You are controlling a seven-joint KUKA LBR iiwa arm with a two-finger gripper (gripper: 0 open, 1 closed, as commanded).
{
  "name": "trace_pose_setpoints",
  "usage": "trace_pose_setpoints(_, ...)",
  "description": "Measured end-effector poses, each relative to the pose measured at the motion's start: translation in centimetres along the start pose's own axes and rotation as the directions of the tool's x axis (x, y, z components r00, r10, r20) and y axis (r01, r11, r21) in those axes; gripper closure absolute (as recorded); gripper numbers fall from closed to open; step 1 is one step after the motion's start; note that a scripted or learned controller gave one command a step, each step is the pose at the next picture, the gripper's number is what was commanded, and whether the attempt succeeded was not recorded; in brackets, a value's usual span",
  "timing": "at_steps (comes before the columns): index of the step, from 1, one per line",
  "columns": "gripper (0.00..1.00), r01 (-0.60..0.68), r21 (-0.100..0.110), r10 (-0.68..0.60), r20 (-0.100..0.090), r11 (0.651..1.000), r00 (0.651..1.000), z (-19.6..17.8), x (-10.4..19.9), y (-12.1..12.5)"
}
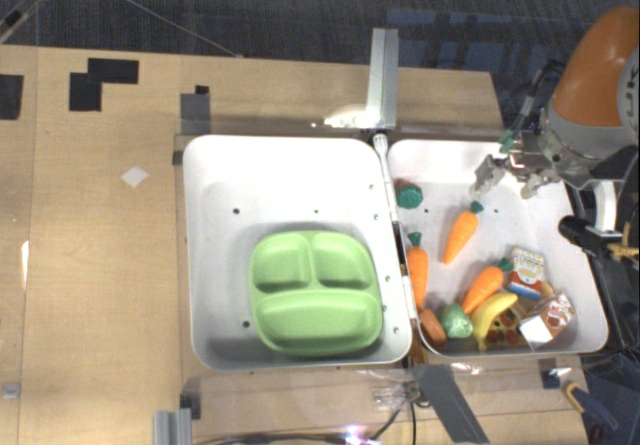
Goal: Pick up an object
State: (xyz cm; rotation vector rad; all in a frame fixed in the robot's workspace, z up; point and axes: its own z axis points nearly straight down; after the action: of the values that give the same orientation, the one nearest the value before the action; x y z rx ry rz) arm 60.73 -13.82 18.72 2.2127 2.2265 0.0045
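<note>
the desk [100,263] carries two white bins, and the right bin [450,188] is the landmark here. left of it, the left bin [215,233] holds a green tray [315,290]. the gripper [510,173] hangs over the right bin's far side, jaws parted, holding nothing. a carrot [459,234] lies in that bin just below them.

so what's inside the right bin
The right bin holds three toy carrots, a banana, green vegetable pieces and small packets piled at its near corner; whatever lies beneath that pile is covered.

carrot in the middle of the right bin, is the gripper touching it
Apart. The camera view shows bare white bin floor between the gripper and the carrot below it.
</note>
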Motion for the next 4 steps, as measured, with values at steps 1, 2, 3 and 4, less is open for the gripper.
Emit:
trace_pose_setpoints(1,0.00,0.020,0.000,-0.020,0.000,1.000,1.000,6.8,1.1,-0.3)
trace_pose_setpoints(2,0.00,0.065,-0.011,-0.065,0.002,0.998,0.998,9.6,1.3,-1.8)
trace_pose_setpoints(3,0.00,-0.021,0.000,0.021,-0.001,1.000,1.000,8.4,4.6,-3.9)
trace_pose_setpoints(4,1.00,-0.022,-0.005,0.022,-0.001,1.000,1.000,7.3,4.7,-3.7)
